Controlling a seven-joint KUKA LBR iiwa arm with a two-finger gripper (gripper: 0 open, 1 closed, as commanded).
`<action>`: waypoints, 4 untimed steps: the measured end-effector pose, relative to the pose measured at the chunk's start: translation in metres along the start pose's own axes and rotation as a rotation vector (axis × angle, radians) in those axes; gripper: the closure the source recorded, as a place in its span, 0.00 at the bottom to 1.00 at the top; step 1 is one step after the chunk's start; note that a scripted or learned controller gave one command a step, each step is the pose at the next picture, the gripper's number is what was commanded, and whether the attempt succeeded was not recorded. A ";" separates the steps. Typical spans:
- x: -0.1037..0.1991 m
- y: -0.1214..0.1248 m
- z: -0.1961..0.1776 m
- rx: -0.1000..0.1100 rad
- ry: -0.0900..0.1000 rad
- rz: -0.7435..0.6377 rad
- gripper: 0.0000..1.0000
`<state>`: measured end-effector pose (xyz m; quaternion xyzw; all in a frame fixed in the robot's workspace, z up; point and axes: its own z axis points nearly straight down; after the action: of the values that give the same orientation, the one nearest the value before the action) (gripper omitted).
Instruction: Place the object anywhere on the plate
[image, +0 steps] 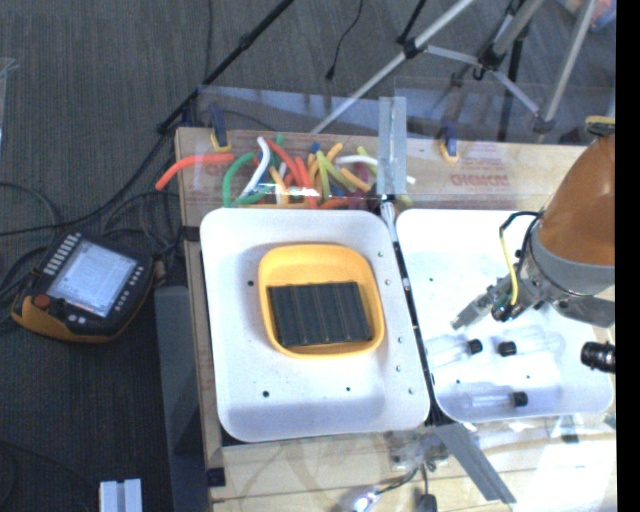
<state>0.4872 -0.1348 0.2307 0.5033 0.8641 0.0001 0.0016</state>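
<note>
Dark grey carpet surrounded the wooden bench (300, 470), with a teach pendant (85, 285) lying on the floor off the bench's left edge and tripod legs (480, 50) crossing the far background. A tangle of coloured cables (290, 175) lay along the bench's far edge, behind the left bin (300, 410).

In the middle of the left bin sat the yellow plate (320, 260), holding a dark ribbed insert and nothing else. The right bin (440, 250) carried several clear, tube-like objects with dark caps, hard to make out against the white: one near its front edge (490, 400), another toward the bin's left side (455, 348), and a third just right of that (530, 345).

The gripper (485, 305) hung over the middle of the right bin, pointing down and to the left. I could not tell from this slanted look whether its tips were spread or closed, and nothing was visibly held between them.

The clear objects lay just in front of the gripper, toward the bin's front edge, each with its long axis running roughly left to right. The plate lay well apart to the left, across the divider between the bins. Judging by this, a pick was not yet secured, and the carry would run leftward over both rims.
</note>
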 end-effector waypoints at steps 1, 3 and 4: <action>0.010 0.003 0.069 0.000 -0.005 -0.109 1.00; 0.026 0.081 0.041 -0.002 0.002 -0.794 1.00; 0.026 0.081 0.041 -0.002 0.003 -0.795 0.00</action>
<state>0.5452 -0.0723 0.1895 0.1298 0.9915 0.0010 0.0009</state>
